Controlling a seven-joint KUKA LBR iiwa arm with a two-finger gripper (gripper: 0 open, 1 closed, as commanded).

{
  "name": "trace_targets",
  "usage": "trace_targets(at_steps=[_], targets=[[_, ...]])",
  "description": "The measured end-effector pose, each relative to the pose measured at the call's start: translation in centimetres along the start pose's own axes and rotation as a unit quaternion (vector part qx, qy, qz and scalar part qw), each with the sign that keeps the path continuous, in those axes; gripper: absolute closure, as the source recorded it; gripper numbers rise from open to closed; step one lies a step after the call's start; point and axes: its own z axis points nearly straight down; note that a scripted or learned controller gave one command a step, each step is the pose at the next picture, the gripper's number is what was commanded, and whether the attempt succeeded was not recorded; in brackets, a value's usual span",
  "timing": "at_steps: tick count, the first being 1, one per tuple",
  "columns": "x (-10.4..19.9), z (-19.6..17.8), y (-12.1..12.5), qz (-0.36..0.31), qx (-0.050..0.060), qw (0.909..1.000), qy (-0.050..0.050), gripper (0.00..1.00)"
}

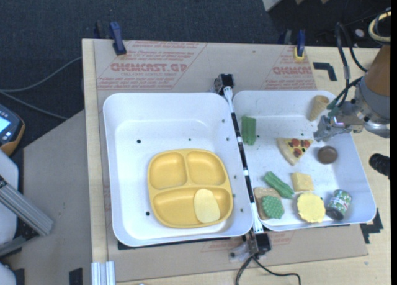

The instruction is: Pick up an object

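Now approach step: gripper (pixel 325 130) hovers in right bin (pixel 363 178), grip state unclear; next, lower onto brown ball (pixel 327 154).

Both white bins (pixel 124 172) look like smooth, slightly glossy plastic. The yellow divided plate (pixel 162 172) in the left one is matt plastic, and the pale oval piece (pixel 207 205) lying in it has a soft sheen. The bench (pixel 155 66) top looks like brown printed paper. The gripper (pixel 324 130) is dull grey metal. The floor (pixel 43 29) is dark, rough carpet.
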Motion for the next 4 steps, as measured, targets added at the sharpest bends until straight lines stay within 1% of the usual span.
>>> trace_targets(at_steps=[1,2,3,4], targets=[[0.1,0.7,-0.4,0.001,0.008,1.0000,0.003,0.00],[-2.0,11.5,-5.2,0.003,0.014,0.9999,0.005,0.00],[0.7,12.6,4.7,-0.002,0.005,1.0000,0.003,0.00],[-0.9,12.5,5.2,0.000,0.010,0.9999,0.010,0.00]])
